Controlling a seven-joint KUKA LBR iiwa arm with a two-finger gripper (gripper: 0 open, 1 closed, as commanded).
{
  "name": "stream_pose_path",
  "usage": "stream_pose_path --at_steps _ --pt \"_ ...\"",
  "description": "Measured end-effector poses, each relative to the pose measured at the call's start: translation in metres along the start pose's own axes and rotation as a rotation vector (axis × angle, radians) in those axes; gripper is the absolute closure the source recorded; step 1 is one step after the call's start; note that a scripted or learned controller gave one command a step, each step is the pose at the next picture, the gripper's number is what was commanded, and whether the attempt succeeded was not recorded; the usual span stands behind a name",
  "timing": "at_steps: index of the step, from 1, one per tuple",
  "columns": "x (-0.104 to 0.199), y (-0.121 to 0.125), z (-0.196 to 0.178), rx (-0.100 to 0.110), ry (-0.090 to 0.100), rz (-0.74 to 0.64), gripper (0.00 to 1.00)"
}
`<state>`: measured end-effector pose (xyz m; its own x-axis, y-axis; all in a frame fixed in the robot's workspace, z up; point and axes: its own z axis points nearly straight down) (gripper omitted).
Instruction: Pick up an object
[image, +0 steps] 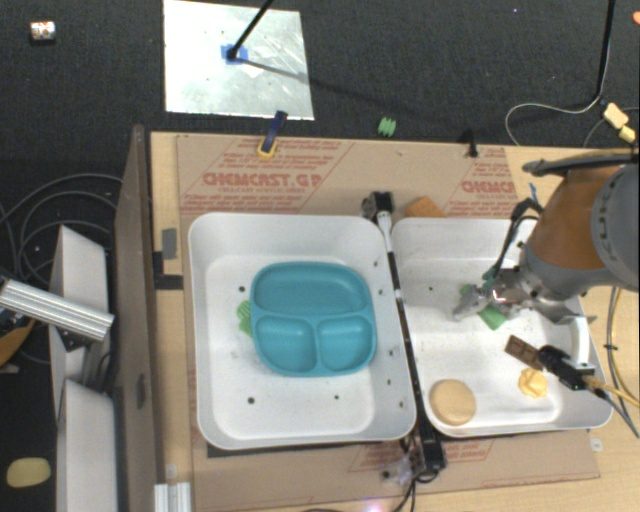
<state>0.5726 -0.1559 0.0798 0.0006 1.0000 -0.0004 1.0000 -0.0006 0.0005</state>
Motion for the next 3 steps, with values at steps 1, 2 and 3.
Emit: stream_pose_path --at_steps 1,2,3 --pt "-0.025 0.013 -0.005 -0.004 -0.001 -0.001 0.00" --pt "-0.024 0.014 -0.016 -0.006 -0.001 -0.002 1.00" --pt "0.095 0.001 -0.110 -0.009 0.005 -0.016 1.00"
